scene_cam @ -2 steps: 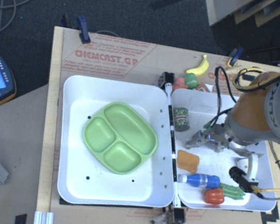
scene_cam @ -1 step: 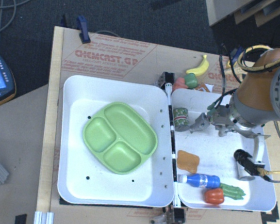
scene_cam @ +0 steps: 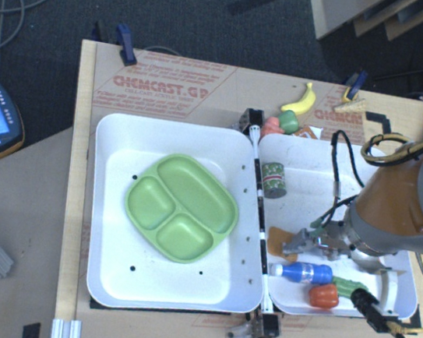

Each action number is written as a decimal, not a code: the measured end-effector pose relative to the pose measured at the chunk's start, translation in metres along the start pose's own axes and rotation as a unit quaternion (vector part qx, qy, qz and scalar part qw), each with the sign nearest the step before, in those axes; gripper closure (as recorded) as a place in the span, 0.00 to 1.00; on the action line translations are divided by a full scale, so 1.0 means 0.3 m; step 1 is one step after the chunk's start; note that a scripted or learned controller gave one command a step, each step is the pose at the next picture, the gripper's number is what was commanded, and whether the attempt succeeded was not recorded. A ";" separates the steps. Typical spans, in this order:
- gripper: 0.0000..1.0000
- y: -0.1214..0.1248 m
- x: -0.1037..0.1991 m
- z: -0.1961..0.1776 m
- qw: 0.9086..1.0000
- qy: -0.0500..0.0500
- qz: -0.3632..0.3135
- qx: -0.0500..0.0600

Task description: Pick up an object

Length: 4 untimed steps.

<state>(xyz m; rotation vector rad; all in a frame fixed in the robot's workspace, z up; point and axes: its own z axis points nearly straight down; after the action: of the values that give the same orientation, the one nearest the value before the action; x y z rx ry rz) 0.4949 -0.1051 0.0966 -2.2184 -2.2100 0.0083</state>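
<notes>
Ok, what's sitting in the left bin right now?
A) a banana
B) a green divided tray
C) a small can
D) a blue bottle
B: the green tray lies in the left bin; the blue bottle and can are in the right bin, and the banana lies on the bench beyond it.

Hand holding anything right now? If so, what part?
Cannot tell. The hand sits low in the right bin, by the brown piece and blue bottle; no clear grasp visible.

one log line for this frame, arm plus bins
arm: over right bin | gripper: low by blue bottle | grasp: unconfirmed | left bin: green tray
</notes>
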 end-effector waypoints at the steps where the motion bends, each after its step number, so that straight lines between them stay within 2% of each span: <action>1: 0.00 -0.055 -0.105 0.040 1.000 -0.002 0.000 -0.004; 2: 0.00 0.017 -0.214 -0.037 1.000 -0.003 -0.001 -0.007; 3: 0.00 0.325 -0.262 -0.614 1.000 -0.006 -0.004 -0.017; 4: 0.00 0.461 -0.384 -0.258 1.000 -0.003 -0.002 -0.006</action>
<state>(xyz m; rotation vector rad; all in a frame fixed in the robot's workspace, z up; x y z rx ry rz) 0.6338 -0.2210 0.1722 -2.2219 -2.2237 0.0004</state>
